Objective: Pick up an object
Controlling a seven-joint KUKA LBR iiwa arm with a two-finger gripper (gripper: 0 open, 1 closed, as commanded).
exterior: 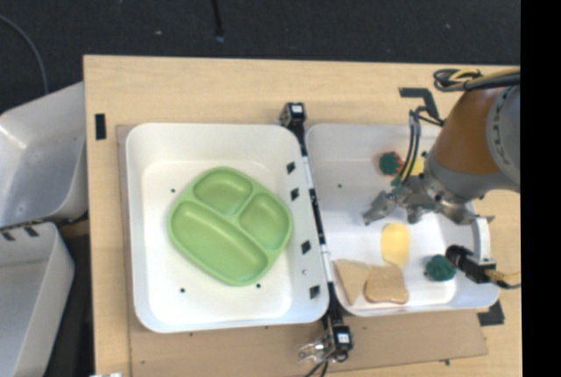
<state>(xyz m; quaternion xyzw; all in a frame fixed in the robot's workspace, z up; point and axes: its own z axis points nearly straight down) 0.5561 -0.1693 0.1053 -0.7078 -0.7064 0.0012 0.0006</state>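
Gripper (pixel 405 207) hovered low in right bin (pixel 351 147), just above yellow object (pixel 395 243); finger state untellable. Yellow object lay free on bin floor, bread slices (pixel 372 283) just below it, likely next target.

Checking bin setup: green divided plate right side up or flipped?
Right side up: the green plate shows three recessed compartments facing the camera, flat in the left bin.

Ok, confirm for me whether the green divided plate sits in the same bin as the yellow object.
No, the green divided plate lies in the left bin, while the yellow object lies in the right bin.
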